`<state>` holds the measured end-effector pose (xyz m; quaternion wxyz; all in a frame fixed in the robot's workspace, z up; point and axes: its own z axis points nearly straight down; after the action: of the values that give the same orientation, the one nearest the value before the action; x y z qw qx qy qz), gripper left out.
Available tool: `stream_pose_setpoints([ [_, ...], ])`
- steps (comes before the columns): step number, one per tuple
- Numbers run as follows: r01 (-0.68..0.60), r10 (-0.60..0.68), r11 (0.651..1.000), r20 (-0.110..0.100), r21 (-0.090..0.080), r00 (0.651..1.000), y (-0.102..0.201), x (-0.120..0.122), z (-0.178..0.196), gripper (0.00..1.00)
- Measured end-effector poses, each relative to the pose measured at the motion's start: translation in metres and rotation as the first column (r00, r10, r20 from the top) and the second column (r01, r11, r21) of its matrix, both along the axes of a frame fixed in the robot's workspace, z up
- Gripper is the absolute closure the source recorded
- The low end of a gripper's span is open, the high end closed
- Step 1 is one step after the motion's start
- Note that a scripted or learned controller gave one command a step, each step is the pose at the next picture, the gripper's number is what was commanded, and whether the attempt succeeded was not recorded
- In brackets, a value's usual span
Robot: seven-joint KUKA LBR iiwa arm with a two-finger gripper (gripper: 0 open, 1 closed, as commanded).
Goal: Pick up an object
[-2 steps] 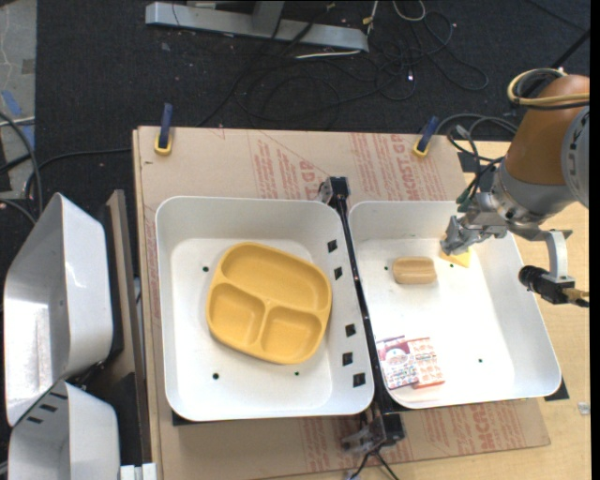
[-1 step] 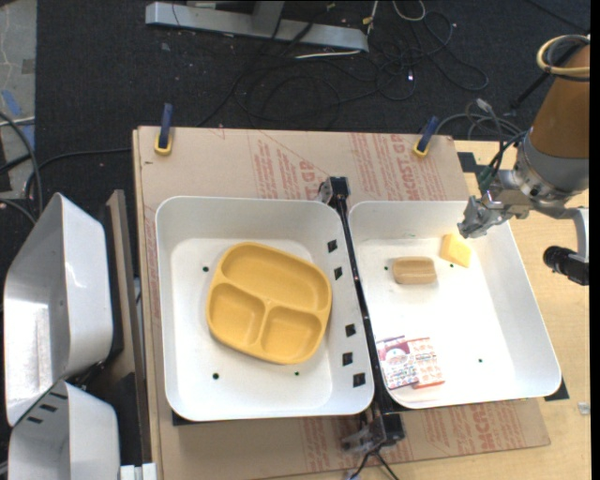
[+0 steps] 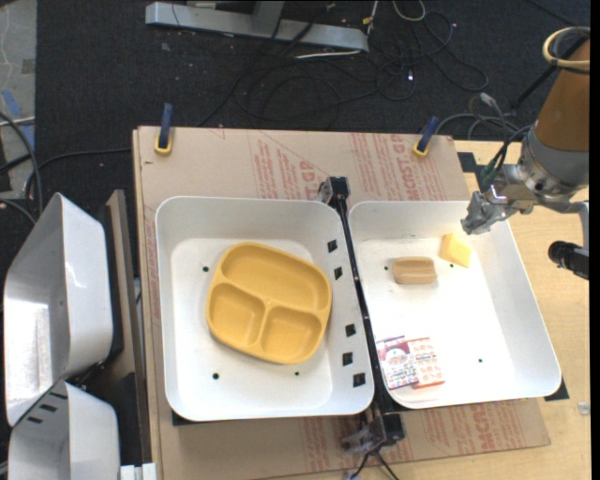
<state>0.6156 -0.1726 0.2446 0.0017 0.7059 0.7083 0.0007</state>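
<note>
Red-and-white packet [image 3: 411,363] lies nearest; gripper [image 3: 478,217] blurred above yellow block [image 3: 456,249].

A robotics laboratory or test workshop is shown. A sheet of printed cardboard [image 3: 281,159] has been laid over a wooden bench [image 3: 562,309] and fixed at its far edge by two clamps [image 3: 164,131]. Two shallow white bins [image 3: 178,225] are set side by side on the cardboard, with small test items placed inside them. Loose black cables [image 3: 309,75] are strewn across a dark carpeted floor [image 3: 84,75], near a grey metal bar [image 3: 253,26]. An industrial robot arm [image 3: 562,122], grey with an orange band, is seen at the right. Spare white bins [image 3: 52,291] are stacked at the left.
</note>
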Motion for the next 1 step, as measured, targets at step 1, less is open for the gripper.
stream_pose_setpoints([
  [1, -0.004, 0.004, 1.0, -0.003, 0.002, 1.0, 0.0457, -0.0059, 0.0053, 1.0],
])
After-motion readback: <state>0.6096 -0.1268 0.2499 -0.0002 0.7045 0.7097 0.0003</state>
